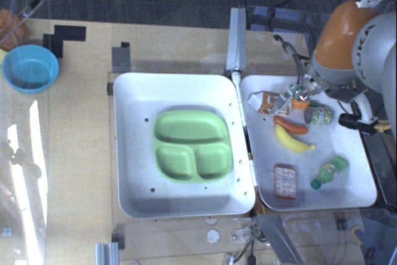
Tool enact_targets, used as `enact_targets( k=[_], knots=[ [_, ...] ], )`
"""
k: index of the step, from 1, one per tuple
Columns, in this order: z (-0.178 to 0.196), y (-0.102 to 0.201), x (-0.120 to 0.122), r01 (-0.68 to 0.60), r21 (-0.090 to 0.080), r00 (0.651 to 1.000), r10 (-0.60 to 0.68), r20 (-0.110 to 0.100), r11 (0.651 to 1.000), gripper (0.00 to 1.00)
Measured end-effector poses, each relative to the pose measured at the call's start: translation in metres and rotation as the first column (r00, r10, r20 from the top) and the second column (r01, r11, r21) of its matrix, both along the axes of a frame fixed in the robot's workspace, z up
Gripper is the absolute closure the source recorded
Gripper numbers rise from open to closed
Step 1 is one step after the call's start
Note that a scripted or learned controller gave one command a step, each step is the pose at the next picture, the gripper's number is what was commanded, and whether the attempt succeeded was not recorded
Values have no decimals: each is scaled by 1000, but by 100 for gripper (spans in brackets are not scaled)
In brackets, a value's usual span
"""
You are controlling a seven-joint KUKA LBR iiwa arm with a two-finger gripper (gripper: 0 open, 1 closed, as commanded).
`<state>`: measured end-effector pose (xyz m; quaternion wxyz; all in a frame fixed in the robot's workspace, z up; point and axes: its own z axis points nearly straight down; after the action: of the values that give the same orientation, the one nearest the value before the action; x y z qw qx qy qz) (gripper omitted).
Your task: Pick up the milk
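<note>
While the arm (356,40) leans in from the right over the top of the right bin (366,192), its gripper (300,95) sits low right beside the milk carton (271,102), which is lying on its side near the bin's upper left corner. Can't tell from this angle whether the gripper is open or closed, and I can't make out the carton being gripped. Just right of the gripper there's a small can (319,114); below that a hot dog (291,126), then a banana (293,141) just under it. Lower down, a red box (285,182) and a tipped-over green bottle (329,172). Left bin (130,133) has a green divided plate (193,144) in the middle. Blue bowl (30,67) sits off on the bench at far left.
</note>
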<state>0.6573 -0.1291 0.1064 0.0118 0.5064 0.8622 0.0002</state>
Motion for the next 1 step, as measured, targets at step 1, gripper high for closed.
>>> enact_targets(
  k=[1],
  knots=[
    [-1, 14, 13, -81, -10, 997, 81, -18, 997, 0]
  ],
)
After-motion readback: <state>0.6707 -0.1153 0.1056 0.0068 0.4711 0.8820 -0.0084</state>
